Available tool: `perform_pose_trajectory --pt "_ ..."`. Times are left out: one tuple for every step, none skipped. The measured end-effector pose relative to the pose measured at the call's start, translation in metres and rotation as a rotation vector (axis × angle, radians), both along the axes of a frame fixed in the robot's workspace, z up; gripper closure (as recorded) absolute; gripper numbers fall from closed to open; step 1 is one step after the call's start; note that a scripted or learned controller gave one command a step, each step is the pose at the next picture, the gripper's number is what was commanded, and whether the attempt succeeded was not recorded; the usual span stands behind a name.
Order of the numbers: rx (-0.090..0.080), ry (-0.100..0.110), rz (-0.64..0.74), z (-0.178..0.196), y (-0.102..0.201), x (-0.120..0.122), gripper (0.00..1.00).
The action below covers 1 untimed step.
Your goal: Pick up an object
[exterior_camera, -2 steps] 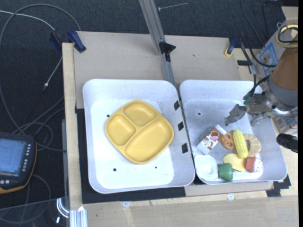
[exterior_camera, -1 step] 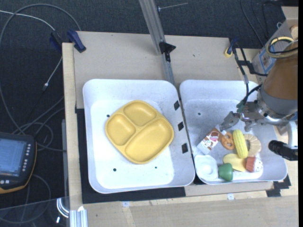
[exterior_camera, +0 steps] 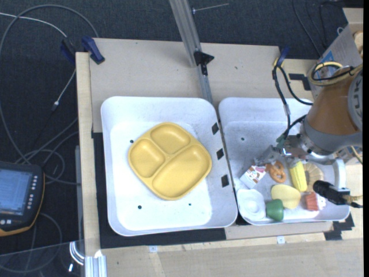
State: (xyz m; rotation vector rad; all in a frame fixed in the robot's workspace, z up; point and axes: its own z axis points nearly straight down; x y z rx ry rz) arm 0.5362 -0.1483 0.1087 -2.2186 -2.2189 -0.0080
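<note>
Gripper (exterior_camera: pixel 281 150), whose hold we cannot tell, hangs in the right bin (exterior_camera: pixel 242 117); just below it we see toy food (exterior_camera: pixel 286 194). Left bin (exterior_camera: pixel 115 154) holds a yellow tray (exterior_camera: pixel 169 160).

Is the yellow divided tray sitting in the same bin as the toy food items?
No: the yellow tray lies in the left bin, while the toy food sits in the right bin.
</note>
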Motion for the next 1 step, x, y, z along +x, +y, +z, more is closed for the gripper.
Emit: perform_pose_trajectory --pt "-0.006 -0.010 0.001 0.0155 -0.0017 0.0023 1.00"
